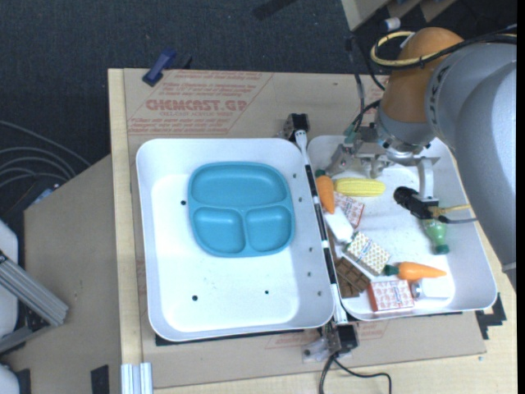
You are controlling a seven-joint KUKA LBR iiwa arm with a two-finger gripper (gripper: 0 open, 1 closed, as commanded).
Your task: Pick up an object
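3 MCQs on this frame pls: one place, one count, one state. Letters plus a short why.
1. Where is the blue tray?
A. left bin
B. right bin
C. on the cardboard outside the bins

2. How many toy carrots are in view?
A. one
B. two
C. four

3. How does the blue tray lie?
A. flat, compartments facing up
B. flipped over
C. propped on edge

Key:
1 A: the blue tray lies in the left bin.
2 B: one carrot by the divider, another near the right bin's front.
3 A: three compartments show.
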